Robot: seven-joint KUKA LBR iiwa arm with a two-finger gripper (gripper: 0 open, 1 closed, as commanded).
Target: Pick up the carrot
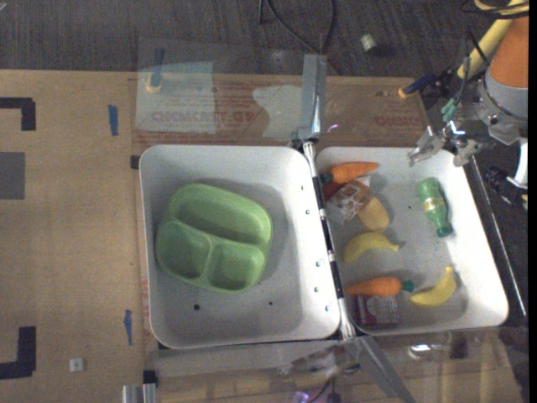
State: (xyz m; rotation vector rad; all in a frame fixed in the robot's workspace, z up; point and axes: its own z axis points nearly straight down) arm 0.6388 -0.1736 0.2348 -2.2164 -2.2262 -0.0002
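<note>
Two orange carrots with green tops lie in the right bin (487, 250). One carrot (352, 171) rests at the bin's far left corner, the other carrot (376, 286) near its front beside a red can. My gripper (438, 148) hovers over the bin's far right corner, above and right of the far carrot and just beyond a green bottle (435, 206). It is open with nothing between its fingers.
Also in the right bin are two yellow bananas (369, 245) (438, 289), a wrapped snack (352, 198), a tan potato-like item (375, 215) and a red can (382, 309). The left bin (159, 175) holds a green divided plate (216, 237). A metal divider (312, 99) stands beyond the bins.
</note>
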